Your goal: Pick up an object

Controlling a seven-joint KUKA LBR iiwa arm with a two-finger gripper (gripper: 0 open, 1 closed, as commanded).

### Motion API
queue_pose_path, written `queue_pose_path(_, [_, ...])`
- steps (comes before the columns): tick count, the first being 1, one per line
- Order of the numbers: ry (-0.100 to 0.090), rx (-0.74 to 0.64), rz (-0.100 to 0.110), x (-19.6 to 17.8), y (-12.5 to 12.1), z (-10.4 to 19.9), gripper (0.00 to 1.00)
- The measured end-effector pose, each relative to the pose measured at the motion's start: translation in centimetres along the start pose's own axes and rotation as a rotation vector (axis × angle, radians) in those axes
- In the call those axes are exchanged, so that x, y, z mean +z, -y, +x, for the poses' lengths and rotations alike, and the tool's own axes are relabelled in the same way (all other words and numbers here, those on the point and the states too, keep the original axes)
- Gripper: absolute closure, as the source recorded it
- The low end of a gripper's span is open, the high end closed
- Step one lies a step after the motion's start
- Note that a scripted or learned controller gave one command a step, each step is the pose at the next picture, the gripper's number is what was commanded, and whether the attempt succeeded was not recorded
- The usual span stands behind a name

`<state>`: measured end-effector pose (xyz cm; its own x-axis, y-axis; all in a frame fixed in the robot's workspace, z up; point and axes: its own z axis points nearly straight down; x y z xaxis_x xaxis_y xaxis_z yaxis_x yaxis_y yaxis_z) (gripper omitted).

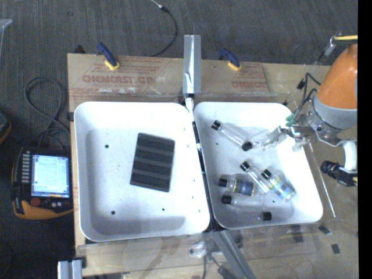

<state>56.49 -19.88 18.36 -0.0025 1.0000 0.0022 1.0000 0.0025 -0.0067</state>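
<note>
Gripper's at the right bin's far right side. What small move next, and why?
Probably ease the gripper left and down toward the clear bottle lying beside it in the right bin; nothing shows between its fingers, and that bottle lies apart from the cluster below.

Dark grey carpet floor (46, 28) surrounds a wooden bench (151, 77); blue clamps (107, 55) at twelve o'clock; a lit pendant screen (49, 176) at nine o'clock.

Pad (153, 161) in left bin (87, 214); bottles (256, 185) right
</note>
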Motion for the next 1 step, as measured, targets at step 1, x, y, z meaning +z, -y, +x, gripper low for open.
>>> queue_pose_path(1, [-0.007,-0.042,-0.001,8.62,-4.16,-1.66,0.0])
